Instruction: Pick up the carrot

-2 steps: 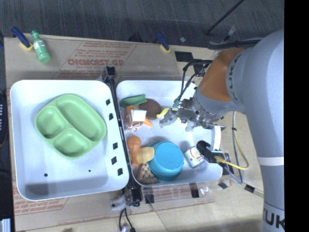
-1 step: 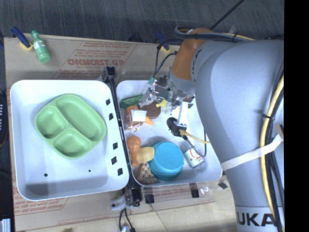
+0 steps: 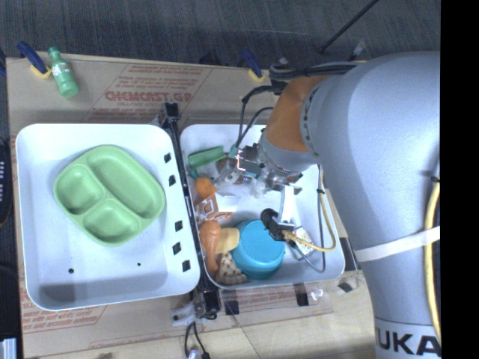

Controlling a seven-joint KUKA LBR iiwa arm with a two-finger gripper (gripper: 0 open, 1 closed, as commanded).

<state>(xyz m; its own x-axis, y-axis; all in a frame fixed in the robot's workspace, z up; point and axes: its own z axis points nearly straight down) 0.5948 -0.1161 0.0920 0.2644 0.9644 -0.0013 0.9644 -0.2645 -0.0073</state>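
Just 1 carrot [image 3: 204, 188] – 2 bins [image 3: 45, 223]

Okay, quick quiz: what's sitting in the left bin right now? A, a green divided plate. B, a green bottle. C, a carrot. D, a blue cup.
A: the green divided plate lies alone in the left bin, while the blue cup sits in the right bin.

Bench [image 3: 142, 96] with two bins [image 3: 45, 275]

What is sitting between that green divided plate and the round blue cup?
In the camera view, the bins' black-clipped adjoining walls and an orange carrot-like piece lie between the green divided plate and blue cup.
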